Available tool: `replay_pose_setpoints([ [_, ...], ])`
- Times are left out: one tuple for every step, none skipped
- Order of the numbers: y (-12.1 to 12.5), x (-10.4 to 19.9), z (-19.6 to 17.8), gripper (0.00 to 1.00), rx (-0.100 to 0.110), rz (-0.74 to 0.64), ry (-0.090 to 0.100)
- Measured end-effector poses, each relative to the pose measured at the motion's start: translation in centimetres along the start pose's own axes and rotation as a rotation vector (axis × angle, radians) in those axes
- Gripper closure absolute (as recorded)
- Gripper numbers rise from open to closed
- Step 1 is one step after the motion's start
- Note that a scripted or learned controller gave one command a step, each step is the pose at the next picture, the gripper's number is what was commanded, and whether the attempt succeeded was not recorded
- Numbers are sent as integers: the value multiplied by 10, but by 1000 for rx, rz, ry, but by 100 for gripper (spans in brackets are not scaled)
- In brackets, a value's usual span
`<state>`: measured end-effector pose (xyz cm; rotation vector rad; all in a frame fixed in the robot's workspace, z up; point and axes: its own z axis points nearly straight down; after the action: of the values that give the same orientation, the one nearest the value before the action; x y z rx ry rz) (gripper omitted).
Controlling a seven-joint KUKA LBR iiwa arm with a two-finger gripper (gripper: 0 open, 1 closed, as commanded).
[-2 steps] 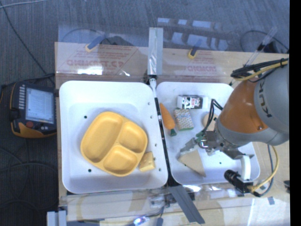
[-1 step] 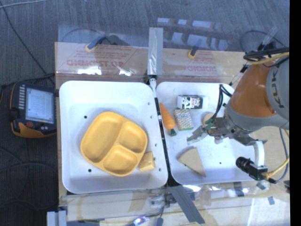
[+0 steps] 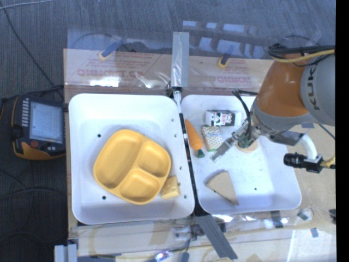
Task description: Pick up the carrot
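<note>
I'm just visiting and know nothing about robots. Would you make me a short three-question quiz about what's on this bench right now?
1. True or false: the carrot lies in the same bin as the yellow divided plate.
2. Which bin is the gripper over? A) left bin B) right bin C) neither
3. Fill in: the carrot rests against the right bin's ____ wall, beside the divider between the bins.

Key:
1. False. The carrot is in the right bin; the plate sits in the left bin.
2. B. The gripper hangs over the right bin, near the carrot and a patterned packet.
3. Left.
</note>
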<state>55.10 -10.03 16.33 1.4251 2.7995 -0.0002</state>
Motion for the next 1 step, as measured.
replay_pose_setpoints([
  [-25, 69, -74, 0, -2, -730, 0],
])
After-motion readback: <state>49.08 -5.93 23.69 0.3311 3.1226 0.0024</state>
